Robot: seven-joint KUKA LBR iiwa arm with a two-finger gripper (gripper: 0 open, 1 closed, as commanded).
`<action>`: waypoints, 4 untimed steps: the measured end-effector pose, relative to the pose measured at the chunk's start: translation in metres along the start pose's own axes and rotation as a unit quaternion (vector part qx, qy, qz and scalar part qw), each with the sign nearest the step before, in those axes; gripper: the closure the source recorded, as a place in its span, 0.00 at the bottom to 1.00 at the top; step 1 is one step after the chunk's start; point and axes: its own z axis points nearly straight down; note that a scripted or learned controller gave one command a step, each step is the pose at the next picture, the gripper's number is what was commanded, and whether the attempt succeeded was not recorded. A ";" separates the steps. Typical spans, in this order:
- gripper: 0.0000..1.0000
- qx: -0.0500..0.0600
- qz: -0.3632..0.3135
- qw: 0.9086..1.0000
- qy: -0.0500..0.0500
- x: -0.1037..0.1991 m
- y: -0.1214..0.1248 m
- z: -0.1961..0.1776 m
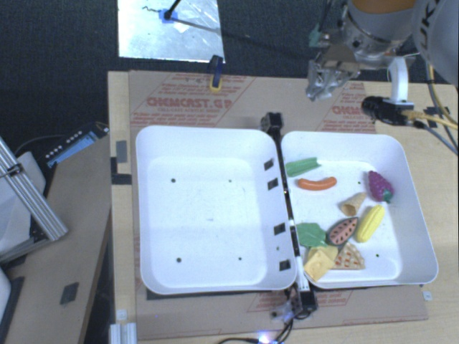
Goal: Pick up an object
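Observation:
The right bin (401, 156) holds several toy foods: a green pea pod (302, 165), an orange sausage (316, 183), a purple grape bunch (380, 185), a cone (351, 204), a yellow corn cob (370, 223), a brown oval piece (342, 231), a green leaf piece (310, 233), a yellow cheese wedge (319, 262) and a pizza slice (348, 258). My gripper (322, 86) hangs high behind the right bin's back left corner, above the cardboard. Nothing shows between its fingers.
The left bin (208, 206) lies beside the right one, joined by a black hinge strip (283, 192). A shiny metal sheet (171, 20) lies at the back left. A yellow and blue clamp (215, 74) sits at the cardboard's back edge.

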 end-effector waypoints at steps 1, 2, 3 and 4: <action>1.00 -0.009 0.002 1.000 -0.001 0.022 0.007 -0.026; 1.00 -0.010 0.002 1.000 -0.001 0.040 0.007 -0.058; 1.00 -0.011 0.002 1.000 -0.001 0.055 0.006 -0.103; 1.00 -0.011 0.002 1.000 0.000 0.071 0.005 -0.162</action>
